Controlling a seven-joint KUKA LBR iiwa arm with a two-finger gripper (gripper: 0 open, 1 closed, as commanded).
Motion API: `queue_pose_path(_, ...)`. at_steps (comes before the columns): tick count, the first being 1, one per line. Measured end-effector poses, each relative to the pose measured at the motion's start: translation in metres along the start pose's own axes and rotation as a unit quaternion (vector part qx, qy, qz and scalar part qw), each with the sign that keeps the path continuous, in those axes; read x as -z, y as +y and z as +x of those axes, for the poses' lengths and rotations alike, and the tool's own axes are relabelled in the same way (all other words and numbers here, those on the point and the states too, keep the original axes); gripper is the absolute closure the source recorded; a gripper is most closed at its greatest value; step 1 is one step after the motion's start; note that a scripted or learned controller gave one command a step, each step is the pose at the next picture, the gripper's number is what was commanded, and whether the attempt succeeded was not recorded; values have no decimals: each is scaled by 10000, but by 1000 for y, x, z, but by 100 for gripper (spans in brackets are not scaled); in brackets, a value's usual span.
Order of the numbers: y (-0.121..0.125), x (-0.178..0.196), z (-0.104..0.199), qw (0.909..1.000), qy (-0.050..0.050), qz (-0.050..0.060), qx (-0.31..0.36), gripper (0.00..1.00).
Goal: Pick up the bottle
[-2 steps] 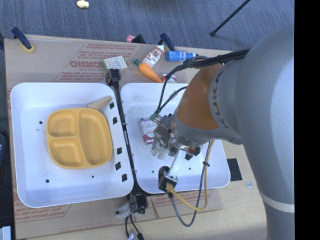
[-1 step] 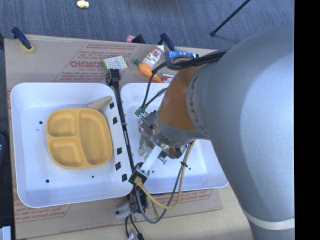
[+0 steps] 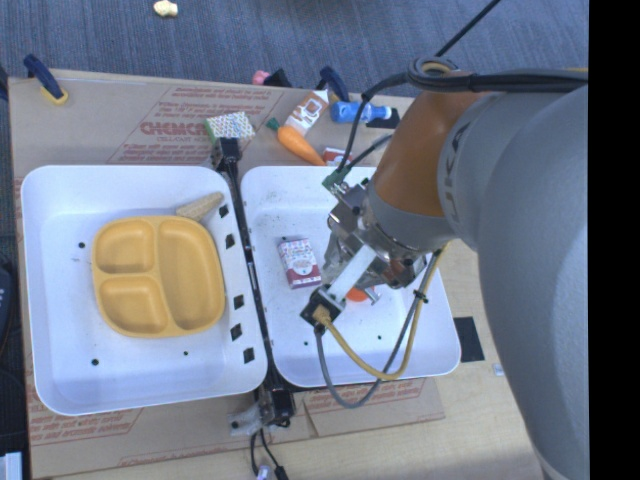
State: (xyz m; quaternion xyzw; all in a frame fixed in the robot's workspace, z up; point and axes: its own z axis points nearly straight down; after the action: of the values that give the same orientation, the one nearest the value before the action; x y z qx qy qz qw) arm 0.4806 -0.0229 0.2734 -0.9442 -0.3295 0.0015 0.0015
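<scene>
While the gripper [image 3: 366, 271] hangs low in the right bin [image 3: 440, 353], grip state impossible to tell | bottle [image 3: 305, 114] apparently outside, at the bin's 12 o'clock | step: approach, likely misplaced | next: realign above bottle.

Grey arm [image 3: 500, 158] angled down, gripper [image 3: 370, 271] lowered

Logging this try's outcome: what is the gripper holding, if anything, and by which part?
Cannot tell; the arm covers the gripper over the right bin.
</scene>
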Motion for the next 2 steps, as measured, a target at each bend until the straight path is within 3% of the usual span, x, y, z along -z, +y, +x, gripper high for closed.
queue_pose_path(1,-7,-83,-1,9999,-10,15,-147,100)
queue_pose_path(2,-77,-52,55,9981,-7,11,-611,100)
